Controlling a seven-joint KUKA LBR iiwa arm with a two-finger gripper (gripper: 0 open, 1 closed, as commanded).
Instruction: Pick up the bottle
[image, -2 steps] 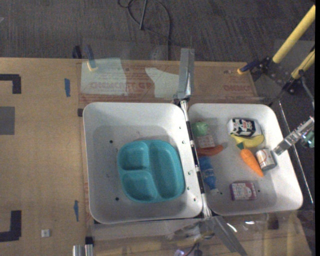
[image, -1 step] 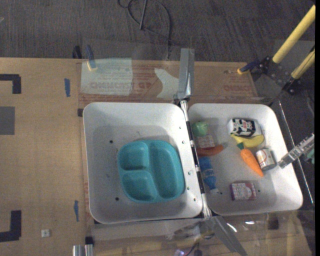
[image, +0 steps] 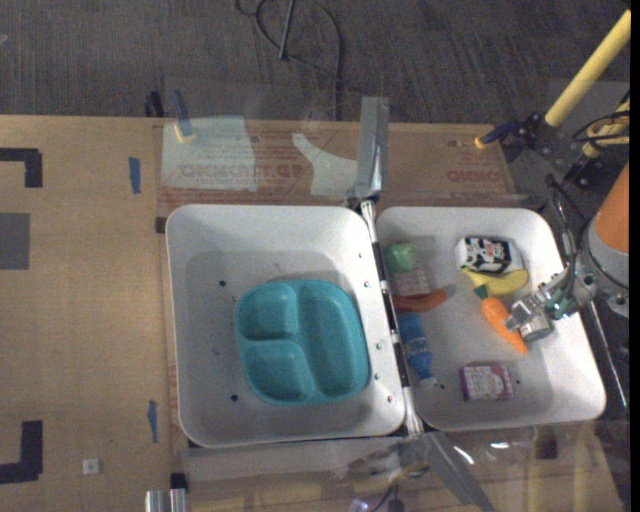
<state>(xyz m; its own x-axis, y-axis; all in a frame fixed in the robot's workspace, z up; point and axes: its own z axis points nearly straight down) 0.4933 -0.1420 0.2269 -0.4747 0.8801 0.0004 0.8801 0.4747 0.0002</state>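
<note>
A robotics lab — taped bench (image: 80, 300), loose cables (image: 300, 40), carpet floor.

We see a light brown wooden surface (image: 80, 330) with dark tape marks (image: 25, 168) near its left edge and small blue tape bits (image: 134, 173). Behind it lies a dark grey carpet floor (image: 120, 50), where black cables (image: 300, 40) curl.

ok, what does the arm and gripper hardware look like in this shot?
Small silver-grey metal two-finger gripper, blocky and shiny. Behind it, a rounded pale grey arm segment with an orange band above the wrist. Markings are too small to tell.
</note>
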